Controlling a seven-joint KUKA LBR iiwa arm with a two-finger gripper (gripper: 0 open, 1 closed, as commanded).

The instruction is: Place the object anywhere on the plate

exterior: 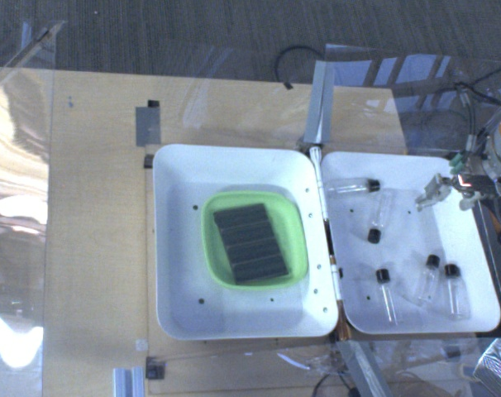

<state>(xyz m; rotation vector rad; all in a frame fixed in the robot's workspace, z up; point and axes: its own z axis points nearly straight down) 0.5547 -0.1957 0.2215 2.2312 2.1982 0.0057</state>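
A green square plate (293, 236) sits in the middle of the left white bin (172, 222). A dark grey ridged block (250, 243) lies on the plate, turned slightly off square. Several clear vials with black caps lie scattered in the right white bin (399, 168): one (354, 187) on its side at the top left, one (380, 213) below it, one (386, 294) at the lower left. My gripper (432, 192) reaches in from the right over the upper right part of that bin, apart from the vials.
Two more vials (427, 279) (455, 294) lie at the lower right of the right bin. A grey metal post (318, 106) stands behind the seam between the bins. A black cable (296, 56) loops at the back of the wooden bench (85, 222).
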